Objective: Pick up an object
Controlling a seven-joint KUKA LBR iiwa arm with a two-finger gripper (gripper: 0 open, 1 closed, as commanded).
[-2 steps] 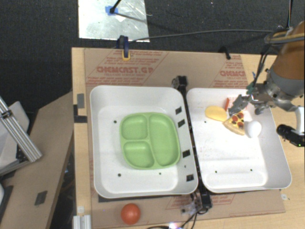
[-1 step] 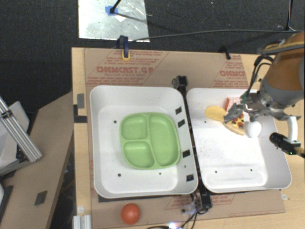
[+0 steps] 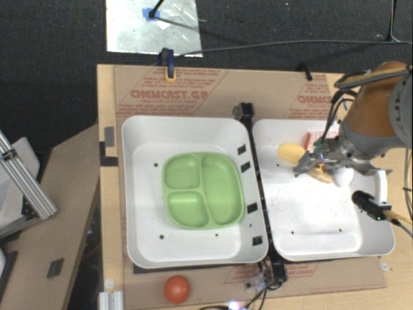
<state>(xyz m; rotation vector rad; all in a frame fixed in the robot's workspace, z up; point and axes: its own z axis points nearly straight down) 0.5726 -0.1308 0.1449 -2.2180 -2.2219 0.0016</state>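
- Landmark for all positions: the right bin (image 3: 310,241), a shallow white tray sitting on the bench
- The arm (image 3: 381,112) is reaching in over the far right corner of the right bin, with its orange band uppermost and the grey wrist angling down and toward the bin's middle
- The gripper (image 3: 308,166) is hanging low over the far half of the right bin, its tip pointing toward the divider side
- Finger spacing: cannot tell, since the tip is blending into the clutter beneath it
- A yellow object (image 3: 291,152) is lying on the floor of the right bin, in its far half, just beside the gripper tip on the divider side; whether the two are touching is unclear
- A second yellowish piece (image 3: 322,175) is showing just under the wrist, inside the right bin; its shape is too obscured to name
- A left bin (image 3: 139,173) is sitting directly beside the right bin and is holding a green divided plate (image 3: 202,190)
- An orange ball (image 3: 177,289) is resting on the bench outside the right bin, beyond the near edge of its neighbour
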